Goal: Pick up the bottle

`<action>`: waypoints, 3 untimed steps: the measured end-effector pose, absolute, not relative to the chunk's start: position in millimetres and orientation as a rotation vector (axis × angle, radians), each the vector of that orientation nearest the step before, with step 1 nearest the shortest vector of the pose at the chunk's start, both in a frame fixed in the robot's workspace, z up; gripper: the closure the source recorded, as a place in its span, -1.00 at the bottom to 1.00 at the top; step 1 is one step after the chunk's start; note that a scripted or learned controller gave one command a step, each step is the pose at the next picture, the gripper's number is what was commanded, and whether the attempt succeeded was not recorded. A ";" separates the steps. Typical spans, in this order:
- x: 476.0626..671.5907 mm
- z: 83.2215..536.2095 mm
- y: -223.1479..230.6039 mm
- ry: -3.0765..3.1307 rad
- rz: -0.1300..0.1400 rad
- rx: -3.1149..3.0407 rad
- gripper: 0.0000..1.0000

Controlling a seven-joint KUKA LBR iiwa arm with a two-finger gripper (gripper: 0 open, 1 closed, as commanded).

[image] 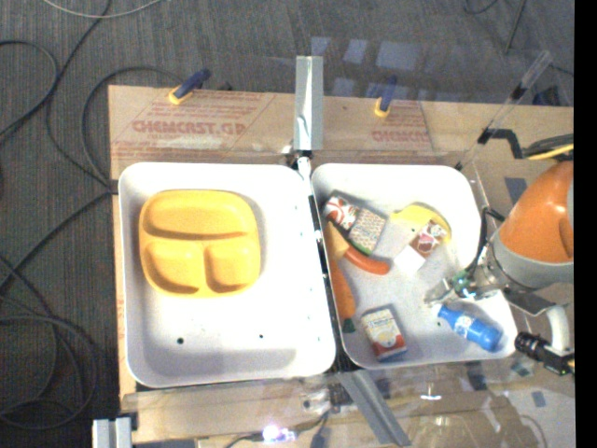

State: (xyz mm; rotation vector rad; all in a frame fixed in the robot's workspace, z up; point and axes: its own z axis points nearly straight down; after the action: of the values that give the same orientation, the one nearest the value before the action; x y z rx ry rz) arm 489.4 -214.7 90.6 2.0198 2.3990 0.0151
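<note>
Reaching in from the right, the arm (546, 227) positions its gripper (457, 286) low over the right bin (410, 177); whether it is open or closed cannot be told. The blue bottle (471, 328) lies on its side near the bin's front right corner, just below the gripper and not held. Nearby lie a small carton (383, 332), an orange carrot (343, 292), a sausage (367, 262) and a yellow object (420, 220). The left bin (187, 353) holds a yellow divided tray (201, 241).
</note>
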 end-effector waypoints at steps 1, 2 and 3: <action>489.8 89.4 -210.2 2.410 0.019 2.017 -1.00; 490.8 97.4 -212.3 2.403 0.015 2.014 1.00; 490.7 97.3 -212.4 2.403 0.014 2.014 -1.00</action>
State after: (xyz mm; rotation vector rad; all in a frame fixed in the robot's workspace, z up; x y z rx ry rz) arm 490.7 -212.4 97.3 2.0140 2.4032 0.0145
